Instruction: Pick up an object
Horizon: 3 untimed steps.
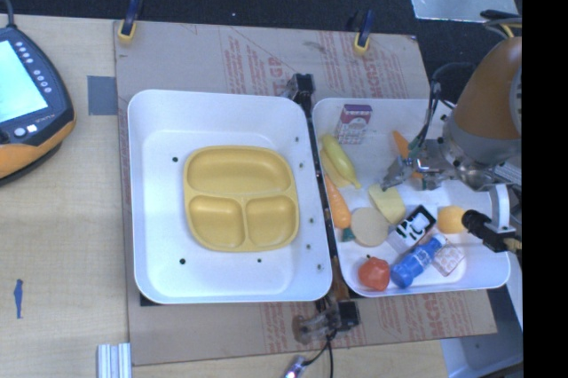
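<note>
My gripper (413,169) hangs over the middle of the right bin (497,283), under the grey arm with its orange band (493,88). Just left of and below it lies a pale yellow wedge (388,203). A small orange piece (401,142) sits just above it. Around them lie a yellow banana-like piece (340,161), an orange carrot (337,204), a beige disc (369,226), a black-and-white box (414,225), a blue bottle (415,261), a red tomato (374,273), a purple-and-white carton (355,123) and a yellow-orange piece (452,219). I see nothing held.
The left bin (151,190) holds a yellow divided plate (240,196). A clear wrapped item (449,261) lies by the blue bottle. A tablet-like controller (27,101) rests at the far left of the bench. Clamps (130,17) (362,30) pin the board at the back.
</note>
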{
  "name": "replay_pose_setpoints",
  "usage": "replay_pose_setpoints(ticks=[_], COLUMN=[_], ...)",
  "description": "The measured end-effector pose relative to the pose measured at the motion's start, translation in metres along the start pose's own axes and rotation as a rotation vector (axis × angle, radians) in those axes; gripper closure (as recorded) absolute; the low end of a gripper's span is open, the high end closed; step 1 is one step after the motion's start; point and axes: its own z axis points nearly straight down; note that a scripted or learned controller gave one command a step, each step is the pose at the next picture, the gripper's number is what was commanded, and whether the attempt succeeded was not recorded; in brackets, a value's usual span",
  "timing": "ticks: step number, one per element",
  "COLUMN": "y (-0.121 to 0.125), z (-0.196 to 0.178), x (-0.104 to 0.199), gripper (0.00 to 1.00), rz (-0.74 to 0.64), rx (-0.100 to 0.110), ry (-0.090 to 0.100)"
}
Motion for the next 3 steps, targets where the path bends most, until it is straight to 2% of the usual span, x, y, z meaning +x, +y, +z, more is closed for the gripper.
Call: replay_pose_setpoints(ticks=[1,2,3], y=[0.070,0.008,-0.051], z=[0.026,0.026,0.027], x=[0.048,0.007,0.014], gripper=[0.00,0.00,0.00], rz=[-0.001,0.000,-0.003], rx=[-0.001,0.000,0.000], ry=[0.001,-0.001,0.000])
